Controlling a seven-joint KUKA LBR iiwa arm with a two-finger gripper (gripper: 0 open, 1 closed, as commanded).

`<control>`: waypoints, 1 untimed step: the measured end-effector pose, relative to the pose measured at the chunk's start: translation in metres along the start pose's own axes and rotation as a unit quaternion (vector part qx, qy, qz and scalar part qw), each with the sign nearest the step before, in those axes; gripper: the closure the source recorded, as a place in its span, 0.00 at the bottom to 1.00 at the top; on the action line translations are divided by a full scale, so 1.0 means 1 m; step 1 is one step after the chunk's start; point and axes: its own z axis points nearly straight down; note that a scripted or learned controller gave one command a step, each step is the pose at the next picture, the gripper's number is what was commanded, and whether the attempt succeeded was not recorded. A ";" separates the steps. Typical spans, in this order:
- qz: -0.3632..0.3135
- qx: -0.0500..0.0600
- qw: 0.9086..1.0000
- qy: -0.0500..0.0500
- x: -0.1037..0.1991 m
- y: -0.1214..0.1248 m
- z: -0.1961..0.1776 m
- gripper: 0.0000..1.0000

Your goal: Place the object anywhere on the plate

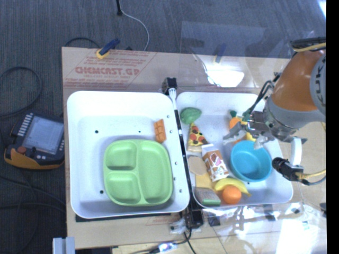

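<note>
The green divided plate (139,172) lies in the left bin (85,115). Beside it, a small orange block (160,130) leans against that bin's right wall. My gripper (245,137) hangs over the right bin (212,97), above the far rim of a blue bowl (250,161) and just right of a small orange carrot toy (234,122). It is open, with nothing between its fingers. The arm's orange band (299,86) sits at the right edge.
The right bin holds several toys: a green leaf (190,114), a pizza slice (197,137), a juice box (214,163), a banana (229,184), an orange (231,194). A handheld pendant (36,141) lies left of the bench.
</note>
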 end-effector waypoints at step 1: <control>0.000 0.000 1.000 0.000 0.000 0.000 0.000 0.00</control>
